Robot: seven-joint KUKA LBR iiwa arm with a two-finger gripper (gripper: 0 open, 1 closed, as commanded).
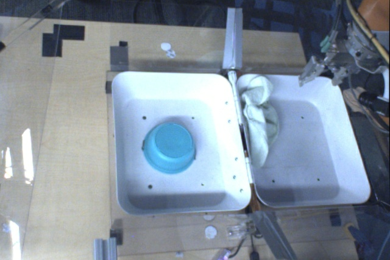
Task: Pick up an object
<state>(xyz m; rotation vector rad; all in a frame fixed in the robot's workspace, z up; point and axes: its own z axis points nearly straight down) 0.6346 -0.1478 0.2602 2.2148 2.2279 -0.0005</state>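
From the camera view, we are looking down on two white bins side by side. In the left bin (128, 192) a blue bowl (170, 148) sits upside down, a little left of centre, apart from every wall. In the right bin (317, 182) a white cloth (259, 119) lies bunched along the divider, its upper end touching the bin's top left corner.

Either thing would serve here, and we judge the cloth the friendlier target: it is soft, heaped, and offers folds to pinch, whereas the overturned bowl presents a smooth dome with its rim down flat. To do the step well, we would bring the gripper over the fattest part of the bundle, keep clear of the divider wall, and descend straight down before closing.

Now the arm. The gripper (322, 72) hangs at the upper right corner of the right bin, over its rim, well apart from the cloth and far from the bowl. Its two fingers look spread, with nothing between them, and the wrist comes in from the right, tilted down towards the bin.
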